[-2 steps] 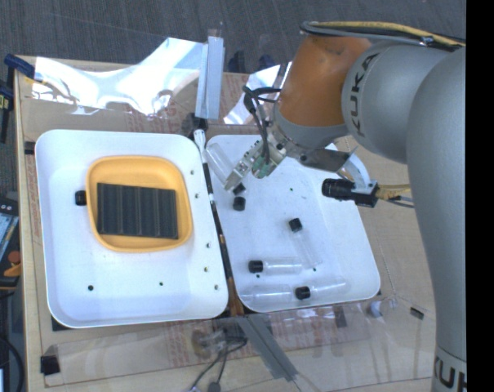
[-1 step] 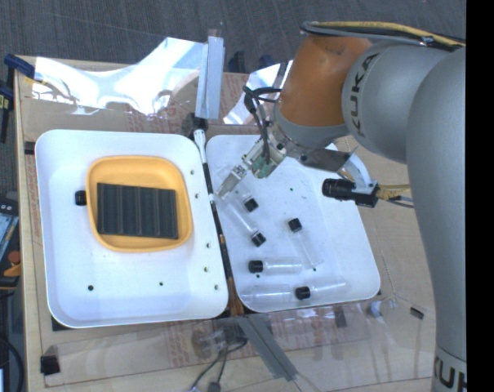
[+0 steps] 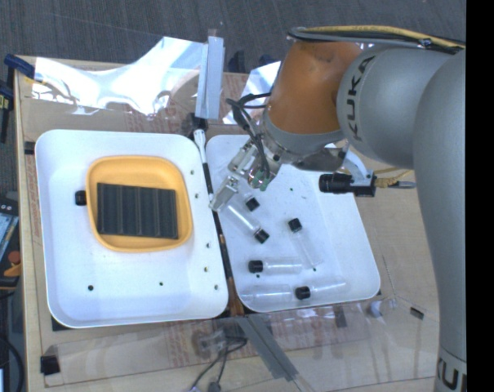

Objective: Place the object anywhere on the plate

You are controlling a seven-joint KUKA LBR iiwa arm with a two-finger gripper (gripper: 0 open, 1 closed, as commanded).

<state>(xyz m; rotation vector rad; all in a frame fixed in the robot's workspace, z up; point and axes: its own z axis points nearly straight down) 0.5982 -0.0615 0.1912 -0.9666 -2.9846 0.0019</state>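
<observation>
Two white bins side by side on the surface. Left bin carries the yellow plate, which has a dark ribbed insert at its middle; a small black piece sits just beside the plate's left rim. Nothing from the task lies on the plate yet.

Right bin holds the candidates: several clear vials with black caps. One lies tilted just below the gripper, another to its right, one lower down, one near the bin's front wall.

Arm comes in from the right, orange band above the wrist. Gripper hangs over the right bin's upper left corner, close to the dividing wall. Nothing shows between its tips; whether it is apart or together cannot be told at this angle.

Judgement: pick stage, not transport. No vial appears lifted; all look to rest on the bin floor.

Next move calls for: settle over one vial, likely the nearest, line up across its narrow body, close, lift clear of the wall, carry left to the plate. Risk: round vial may roll.
</observation>
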